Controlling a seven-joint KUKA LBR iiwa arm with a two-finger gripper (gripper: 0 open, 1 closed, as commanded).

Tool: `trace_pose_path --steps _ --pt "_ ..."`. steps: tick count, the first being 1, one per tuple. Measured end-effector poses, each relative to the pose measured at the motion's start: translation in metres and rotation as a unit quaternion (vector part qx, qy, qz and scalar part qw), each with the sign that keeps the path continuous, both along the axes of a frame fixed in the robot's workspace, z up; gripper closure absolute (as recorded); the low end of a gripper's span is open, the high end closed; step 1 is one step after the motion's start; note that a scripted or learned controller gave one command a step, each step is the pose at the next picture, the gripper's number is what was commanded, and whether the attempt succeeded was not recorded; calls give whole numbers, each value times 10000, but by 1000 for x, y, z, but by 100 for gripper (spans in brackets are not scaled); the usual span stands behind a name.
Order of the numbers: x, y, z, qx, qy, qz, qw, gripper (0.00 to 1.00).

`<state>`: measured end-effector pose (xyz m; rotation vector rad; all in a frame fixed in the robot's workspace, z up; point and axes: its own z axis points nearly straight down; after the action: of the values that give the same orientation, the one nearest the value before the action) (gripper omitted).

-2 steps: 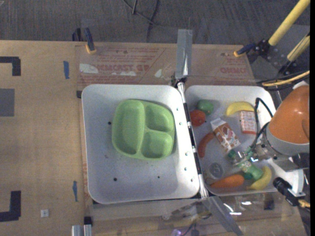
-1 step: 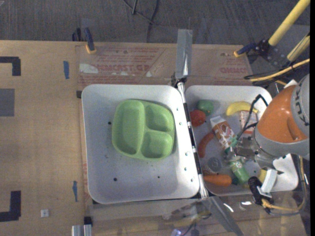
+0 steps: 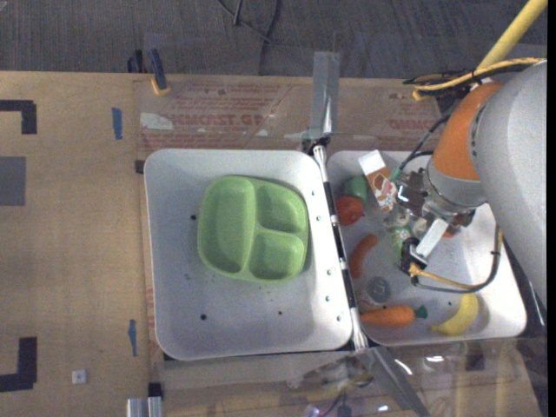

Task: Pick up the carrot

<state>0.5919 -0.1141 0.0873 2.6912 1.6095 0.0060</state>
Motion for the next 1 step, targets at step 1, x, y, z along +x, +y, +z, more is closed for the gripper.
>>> trace_pose_path --steps 1 --pt "0 1 0 15 -4 3 10000 0"
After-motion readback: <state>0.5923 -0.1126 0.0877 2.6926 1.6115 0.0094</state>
